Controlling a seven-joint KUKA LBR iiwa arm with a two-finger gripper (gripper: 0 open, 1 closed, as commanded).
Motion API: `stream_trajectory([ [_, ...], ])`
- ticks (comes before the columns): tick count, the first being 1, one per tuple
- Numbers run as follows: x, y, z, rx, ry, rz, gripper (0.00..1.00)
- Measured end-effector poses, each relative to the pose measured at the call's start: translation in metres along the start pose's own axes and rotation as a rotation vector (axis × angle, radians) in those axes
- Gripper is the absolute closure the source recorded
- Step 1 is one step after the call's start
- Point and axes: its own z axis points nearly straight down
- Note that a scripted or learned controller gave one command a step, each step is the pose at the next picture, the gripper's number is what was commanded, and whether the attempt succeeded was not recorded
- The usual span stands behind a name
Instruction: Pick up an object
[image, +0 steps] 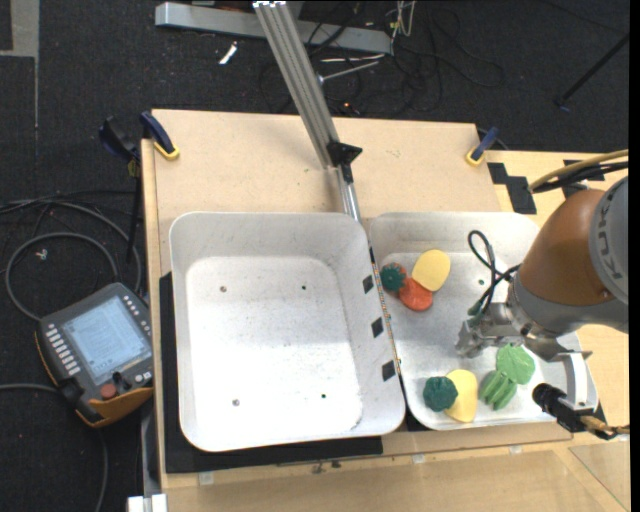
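Observation:
Several small toys lie in the right bin (455, 228). A yellow piece (432, 268) sits near the back, with an orange-red piece (416, 295) and a dark green piece (391, 277) beside it. Near the front lie a dark green lump (438, 392), a yellow piece (463, 395) and a light green toy (507, 373). My gripper (477, 335) hangs low over the bin's middle, just left of the light green toy and above the front yellow piece. The arm's orange band (565, 255) covers the bin's right part.
The left bin (200, 235) is next to the right one, divided by a shared rim with black clips (381, 325). A metal pole (305, 90) slants in from the back. A teach pendant (95, 345) lies off the bench at left.

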Motion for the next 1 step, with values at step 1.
stream_trajectory([
  [1,0.0066,-0.0063,-0.0514,-0.004,-0.001,-0.005,1.0],
])
